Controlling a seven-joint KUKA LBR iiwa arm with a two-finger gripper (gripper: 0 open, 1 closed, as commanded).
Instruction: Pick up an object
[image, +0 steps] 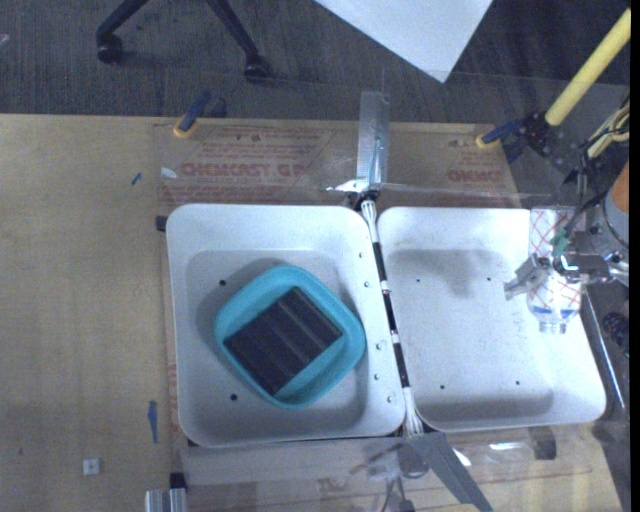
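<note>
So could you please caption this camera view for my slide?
Gripper over the right bin; blue dish in the left bin.

We log one camera, fixed above bench (70, 300), looking down at slant. Near edge of bench falls at frame bottom, far edge and dark floor (300, 40) at top. Left bin (200, 235) and right bin (470, 400) sit side by side near frame centre, both whole in frame. Distance moderate: we see bench margin left of bins. Arm (600, 255) enters from frame right.
</note>
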